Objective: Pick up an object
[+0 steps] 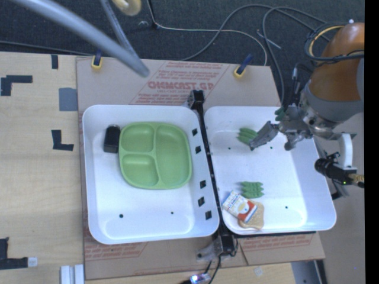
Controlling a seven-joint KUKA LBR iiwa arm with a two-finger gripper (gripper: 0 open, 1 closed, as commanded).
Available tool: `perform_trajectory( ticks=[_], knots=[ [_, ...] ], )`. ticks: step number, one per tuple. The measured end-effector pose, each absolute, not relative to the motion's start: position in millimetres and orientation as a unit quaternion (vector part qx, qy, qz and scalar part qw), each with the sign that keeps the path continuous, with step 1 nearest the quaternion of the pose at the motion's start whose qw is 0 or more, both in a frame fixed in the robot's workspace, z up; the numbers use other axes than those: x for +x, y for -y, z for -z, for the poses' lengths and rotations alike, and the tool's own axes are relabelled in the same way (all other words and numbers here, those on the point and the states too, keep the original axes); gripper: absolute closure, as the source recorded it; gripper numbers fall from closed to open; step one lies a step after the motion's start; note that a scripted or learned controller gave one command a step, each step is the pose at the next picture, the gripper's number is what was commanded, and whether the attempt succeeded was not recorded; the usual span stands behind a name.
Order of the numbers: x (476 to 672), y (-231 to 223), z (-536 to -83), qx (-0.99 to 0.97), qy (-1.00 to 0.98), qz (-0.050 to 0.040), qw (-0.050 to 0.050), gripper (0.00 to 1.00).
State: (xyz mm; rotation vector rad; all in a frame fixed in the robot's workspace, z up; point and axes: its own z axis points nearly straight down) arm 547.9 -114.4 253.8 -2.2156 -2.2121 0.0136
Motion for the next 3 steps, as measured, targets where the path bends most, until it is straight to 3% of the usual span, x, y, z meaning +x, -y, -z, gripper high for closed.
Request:
perform_trajectory(
  ticks=[1, 3],
  knots=[
    [550.2, 114.2, -260.1, -0.707, 0.708, -0.0006, 0.001, 0.00],
    [551.3, 121.5, -158.5, -0.707, 0.707, -0.0026, 0.002, 0.00]
  ],
)
